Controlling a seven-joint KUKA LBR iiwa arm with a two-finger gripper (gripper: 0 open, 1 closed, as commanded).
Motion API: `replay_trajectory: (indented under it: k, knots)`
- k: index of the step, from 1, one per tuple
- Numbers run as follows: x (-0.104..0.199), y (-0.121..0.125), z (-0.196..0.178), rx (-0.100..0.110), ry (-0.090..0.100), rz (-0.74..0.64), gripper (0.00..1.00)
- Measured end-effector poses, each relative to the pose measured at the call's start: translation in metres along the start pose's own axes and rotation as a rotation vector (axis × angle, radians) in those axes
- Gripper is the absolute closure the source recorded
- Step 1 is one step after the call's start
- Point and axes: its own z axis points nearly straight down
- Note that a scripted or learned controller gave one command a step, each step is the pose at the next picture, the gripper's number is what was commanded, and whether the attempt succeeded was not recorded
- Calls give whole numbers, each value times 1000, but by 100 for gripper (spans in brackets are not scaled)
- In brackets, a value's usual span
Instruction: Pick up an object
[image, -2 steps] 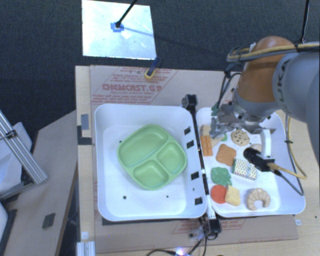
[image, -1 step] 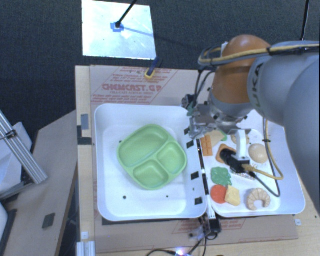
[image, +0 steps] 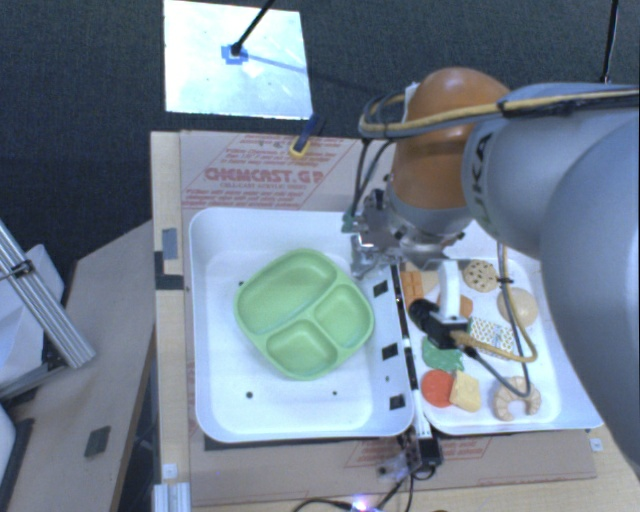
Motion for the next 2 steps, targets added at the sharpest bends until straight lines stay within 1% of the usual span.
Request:
replay_trajectory:
  k: [1,2]
  knots:
    - [16,6,-2,-1,0,2,100]
    - [8,10,-6,0,-1,7,100]
